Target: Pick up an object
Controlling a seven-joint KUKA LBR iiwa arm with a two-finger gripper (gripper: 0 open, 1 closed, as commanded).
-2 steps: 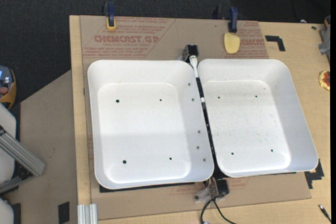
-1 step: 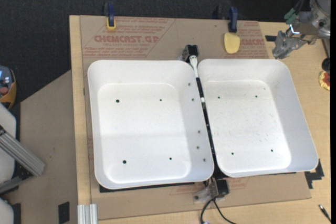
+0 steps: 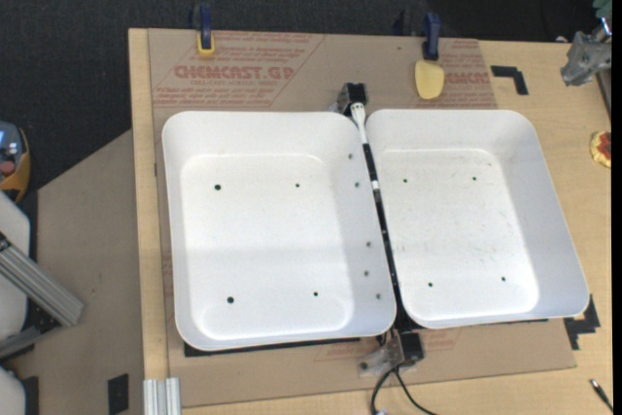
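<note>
Two shallow white bins sit side by side on a brown board, the left bin (image 3: 194, 238) and the right bin (image 3: 544, 209). Their floors show bare white plastic with a few small dark dots. A small yellow piece (image 3: 429, 80) lies on the board just beyond the right bin's far rim. At the right edge of the bench, a small red and yellow item (image 3: 601, 148) is partly cut off by the frame.
Blue clamps (image 3: 203, 24) (image 3: 431, 32) hold the board's far edge. A black strip (image 3: 374, 199) runs between the bins, with a cable (image 3: 394, 374) at the near end. A grey metal piece (image 3: 586, 59) sticks in at the upper right. Aluminium framing (image 3: 39, 282) stands at the left.
</note>
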